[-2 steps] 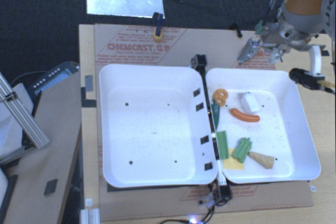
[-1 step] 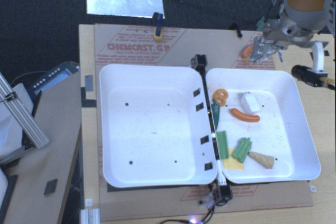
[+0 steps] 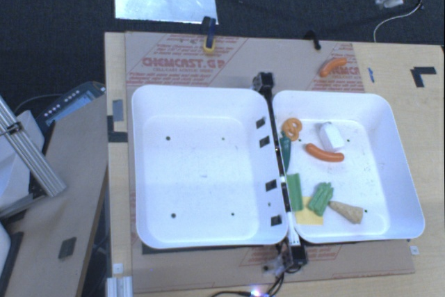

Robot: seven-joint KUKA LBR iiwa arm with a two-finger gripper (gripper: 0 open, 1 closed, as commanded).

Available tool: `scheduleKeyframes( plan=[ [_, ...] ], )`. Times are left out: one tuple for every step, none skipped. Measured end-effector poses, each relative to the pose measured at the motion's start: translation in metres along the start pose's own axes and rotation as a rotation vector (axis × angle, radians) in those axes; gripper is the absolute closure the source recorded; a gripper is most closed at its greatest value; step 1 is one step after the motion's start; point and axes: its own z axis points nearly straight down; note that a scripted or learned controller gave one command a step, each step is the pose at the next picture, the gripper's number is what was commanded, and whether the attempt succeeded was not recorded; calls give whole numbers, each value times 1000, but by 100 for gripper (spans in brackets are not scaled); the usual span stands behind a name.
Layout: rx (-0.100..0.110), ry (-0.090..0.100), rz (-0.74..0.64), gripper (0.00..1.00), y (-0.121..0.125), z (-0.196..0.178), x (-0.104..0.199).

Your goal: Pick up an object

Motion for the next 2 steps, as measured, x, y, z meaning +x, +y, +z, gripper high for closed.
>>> scheduleKeyframes(
  plan=[
    [38, 3, 8, 100, -57, 171, -5],
    [33, 5, -2, 100, -6, 315, 68]
  ],
)
